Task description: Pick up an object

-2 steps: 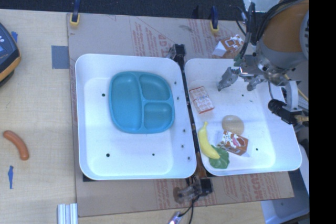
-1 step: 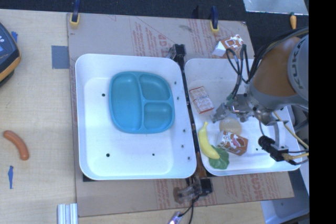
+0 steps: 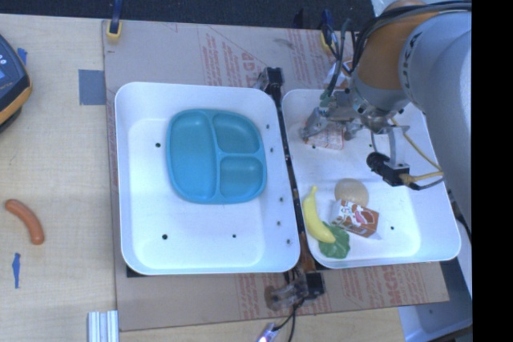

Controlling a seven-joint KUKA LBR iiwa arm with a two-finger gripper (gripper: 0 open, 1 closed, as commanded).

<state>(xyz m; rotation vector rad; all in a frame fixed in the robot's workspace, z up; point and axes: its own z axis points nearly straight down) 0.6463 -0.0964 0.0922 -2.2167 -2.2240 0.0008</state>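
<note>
Hand point(image 3: 327, 126) sits low over a small pale packet point(image 3: 326, 139) at far-left of right bin point(image 3: 417, 240), near the wall; grip state can't tell, poss. touching; risk: finger hits wall or packet slides out, w/ pick failing.

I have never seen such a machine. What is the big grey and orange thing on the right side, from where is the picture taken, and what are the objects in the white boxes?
The grey and orange thing is a robot arm; its gripper is its hand. One camera looks down from above. The left bin holds a blue divided plate. The right bin holds a banana, a green item, a round beige item and a red and white packet. The gripper is low over a small pale object; a grasp cannot be confirmed. A sausage lies on the bench.
</note>
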